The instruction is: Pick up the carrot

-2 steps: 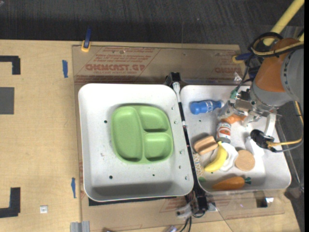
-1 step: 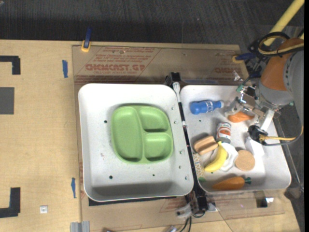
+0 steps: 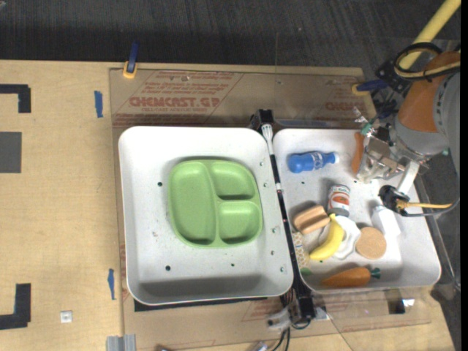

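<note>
Camera view, pincer (image 3: 373, 168) over right bin's (image 3: 420, 251) far edge, grip state unclear, carrot (image 3: 347, 276) at near wall.

Even overhead light, soft shadows, mild glare on the white bins (image 3: 139, 196), slightly soft focus.

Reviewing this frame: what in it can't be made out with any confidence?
- Gripper, camera view: finger state unreadable, too small and cluttered among wrist hardware.
- Orange thing upright by the gripper: partly hidden, identity unclear.
- Carrot: lies at the right bin's near wall; underside hidden.
- Can: label too small to read.
</note>
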